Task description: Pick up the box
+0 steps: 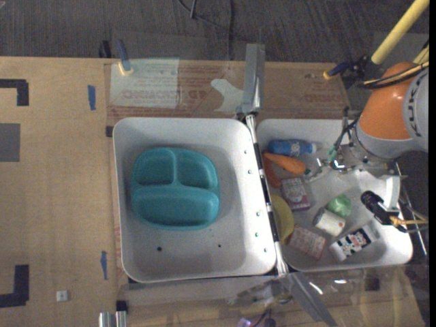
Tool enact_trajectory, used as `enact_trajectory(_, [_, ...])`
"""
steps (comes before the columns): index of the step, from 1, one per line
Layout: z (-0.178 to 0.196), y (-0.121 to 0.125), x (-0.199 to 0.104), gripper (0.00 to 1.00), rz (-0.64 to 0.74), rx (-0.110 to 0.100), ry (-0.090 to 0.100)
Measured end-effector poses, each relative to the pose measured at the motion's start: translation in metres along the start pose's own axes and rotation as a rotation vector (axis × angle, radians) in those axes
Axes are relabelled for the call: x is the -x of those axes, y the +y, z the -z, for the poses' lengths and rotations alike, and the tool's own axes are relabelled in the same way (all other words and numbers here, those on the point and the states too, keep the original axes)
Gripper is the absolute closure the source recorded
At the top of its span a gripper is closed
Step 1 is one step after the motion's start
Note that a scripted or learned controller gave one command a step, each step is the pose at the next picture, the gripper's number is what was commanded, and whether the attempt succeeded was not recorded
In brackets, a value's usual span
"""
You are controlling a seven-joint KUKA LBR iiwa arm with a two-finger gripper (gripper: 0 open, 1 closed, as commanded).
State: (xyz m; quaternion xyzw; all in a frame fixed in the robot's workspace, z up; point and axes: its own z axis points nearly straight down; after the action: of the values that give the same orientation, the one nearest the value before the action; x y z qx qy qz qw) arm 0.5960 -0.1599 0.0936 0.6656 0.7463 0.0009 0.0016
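Note:
The right bin (402, 251) holds two small pink boxes: one (296, 192) near its middle and one (308, 242) lying flat by the front wall. A black-and-white carton (352, 244) lies at the front right. My gripper (336, 159) hangs over the back of this bin, below the orange band (385, 118). It is to the right of and behind the middle pink box, apart from it. Nothing is seen in its grasp.
An orange carrot (285, 163) and a blue bottle (291, 147) lie at the back left of the right bin. A yellow banana (282, 216) and a green-and-white bottle (334, 214) also lie there. The left bin (136, 251) holds a teal divided plate (176, 187).

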Motion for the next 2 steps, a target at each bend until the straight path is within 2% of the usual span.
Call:
enact_trajectory(1, [-0.005,0.005,-0.008,0.00,-0.127,0.004,-0.003])
enact_trajectory(2, [-0.005,-0.008,-0.034,0.00,-0.313,0.004,-0.001])
